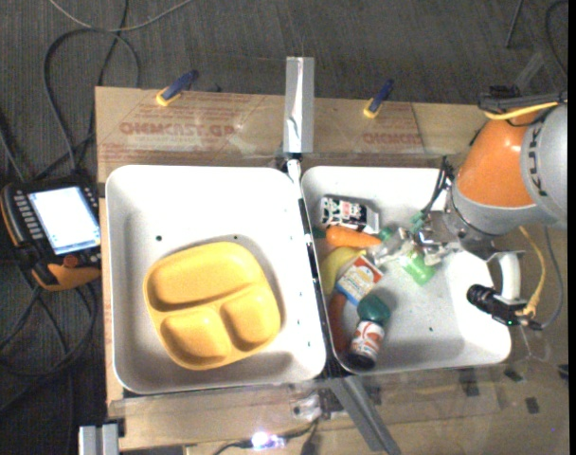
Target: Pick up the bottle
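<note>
A yellow tray point(212, 301) takes up most of the left bin point(127, 197). In the right bin point(459, 349), clutter hugs the left wall, leaving open floor at near right. The arm point(501, 173) reaches in from the right, its tool point(423, 240) low over the clutter. The bottle point(368, 328) lies nearer, left of the tool.

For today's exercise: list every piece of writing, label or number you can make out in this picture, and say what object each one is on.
Red print on the cardboard sheet behind the bins: letters show, upside down and too blurred to read.
Label on the bottle: too small to read.
Black-and-white packet: markings blurred, unreadable.
Red-and-white packet: unreadable.
Lit screen of the handheld pendant: too washed out to read.
</note>
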Controlling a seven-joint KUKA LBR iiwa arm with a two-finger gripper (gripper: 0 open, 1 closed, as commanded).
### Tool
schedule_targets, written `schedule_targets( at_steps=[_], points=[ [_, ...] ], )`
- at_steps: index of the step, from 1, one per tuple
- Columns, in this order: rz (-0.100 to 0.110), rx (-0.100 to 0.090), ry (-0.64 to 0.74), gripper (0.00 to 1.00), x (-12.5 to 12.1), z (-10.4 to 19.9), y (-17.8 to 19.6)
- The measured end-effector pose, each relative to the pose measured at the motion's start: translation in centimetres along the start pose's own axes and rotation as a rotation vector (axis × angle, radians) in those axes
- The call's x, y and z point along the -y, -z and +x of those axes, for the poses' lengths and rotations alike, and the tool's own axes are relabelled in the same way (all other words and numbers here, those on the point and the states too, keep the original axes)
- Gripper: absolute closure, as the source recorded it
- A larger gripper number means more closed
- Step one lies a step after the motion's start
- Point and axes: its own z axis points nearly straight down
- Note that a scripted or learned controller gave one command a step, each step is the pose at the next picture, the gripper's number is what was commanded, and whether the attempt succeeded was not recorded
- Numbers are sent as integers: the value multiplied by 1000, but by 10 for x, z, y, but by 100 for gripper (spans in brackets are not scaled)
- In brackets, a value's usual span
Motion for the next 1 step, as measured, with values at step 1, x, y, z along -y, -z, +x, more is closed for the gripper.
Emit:
schedule_targets(
  at_steps=[1],
  points=[
    [-8,-5,-171,0,-25,-48,-46]
  ],
)
